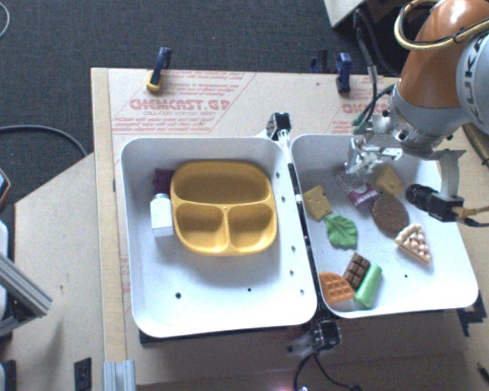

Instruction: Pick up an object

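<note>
Nearest the camera, at the front rim of the right bin (464, 287), lie a waffle piece (336, 288), a chocolate bar (357, 270) and a green block (368, 287), all well short of the claw (363, 158) and untouched. Directly under the claw sits a small purplish packet (360, 192), the likeliest target; whether the tips touch it I cannot tell, since the view is blurred there. How wide the claw stands is likewise not clear, and nothing shows between its tips. Just beside it toward the front are a round brown cookie (389, 214), a cracker (315, 202) and a green leaf (341, 230). Judging by this, the pick is at the descent or grasp stage, with closing and lifting left to do.
</note>
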`<state>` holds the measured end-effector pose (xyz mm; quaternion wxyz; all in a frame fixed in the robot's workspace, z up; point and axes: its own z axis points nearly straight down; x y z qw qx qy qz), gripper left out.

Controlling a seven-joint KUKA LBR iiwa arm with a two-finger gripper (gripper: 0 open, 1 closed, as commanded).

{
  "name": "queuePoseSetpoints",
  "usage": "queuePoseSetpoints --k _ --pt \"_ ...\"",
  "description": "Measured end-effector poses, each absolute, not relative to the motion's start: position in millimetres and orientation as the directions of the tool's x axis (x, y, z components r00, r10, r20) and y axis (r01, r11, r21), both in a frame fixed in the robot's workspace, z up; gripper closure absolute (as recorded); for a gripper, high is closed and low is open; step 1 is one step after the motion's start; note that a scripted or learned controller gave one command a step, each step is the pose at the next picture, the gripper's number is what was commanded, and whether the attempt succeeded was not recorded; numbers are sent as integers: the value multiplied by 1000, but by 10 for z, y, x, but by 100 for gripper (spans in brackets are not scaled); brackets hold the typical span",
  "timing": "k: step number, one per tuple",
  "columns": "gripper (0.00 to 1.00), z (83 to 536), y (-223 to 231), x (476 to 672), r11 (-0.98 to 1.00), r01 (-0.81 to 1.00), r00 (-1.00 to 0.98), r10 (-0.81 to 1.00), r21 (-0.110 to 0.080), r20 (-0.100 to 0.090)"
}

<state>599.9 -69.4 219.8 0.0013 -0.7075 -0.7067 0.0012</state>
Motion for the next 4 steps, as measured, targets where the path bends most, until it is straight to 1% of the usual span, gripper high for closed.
queuePoseSetpoints --k 1,2,3,4 --pt "100 2224 -720 6082 1 1000 -1 1000 3 -2" --pt "100 2334 -705 6084 1 1000 -1 1000 5 -2" --pt "100 2137 -640 6079 1 1000 -1 1000 -4 0" --pt "100 2337 -581 6048 1 1000 -1 1000 5 -1"
